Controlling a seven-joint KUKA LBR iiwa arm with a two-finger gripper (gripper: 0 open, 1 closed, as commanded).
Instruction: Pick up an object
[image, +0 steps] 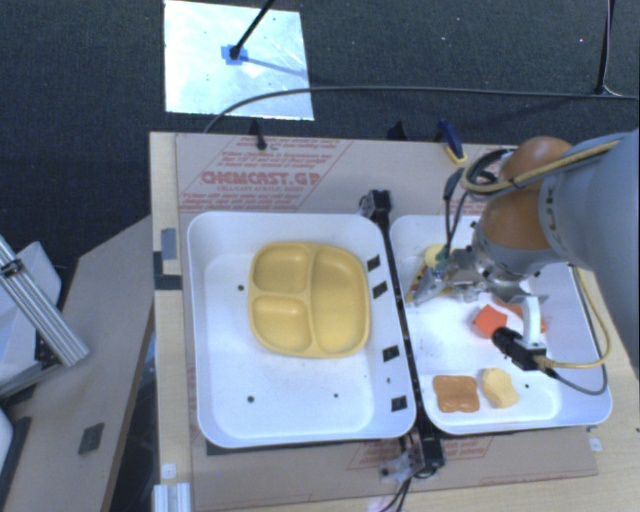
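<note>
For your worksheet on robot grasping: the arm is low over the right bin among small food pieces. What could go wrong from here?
1. The gripper sits by the bin's left wall, away from the orange piece; it may close on nothing.
2. A yellow item lies partly hidden under the wrist and could be knocked aside.
3. The black cable trails over the bin and might drag the toast piece or pale yellow piece.

Yellow divided plate (308, 298) in left bin (215, 330); foil sheet (237, 60) behind.
</note>
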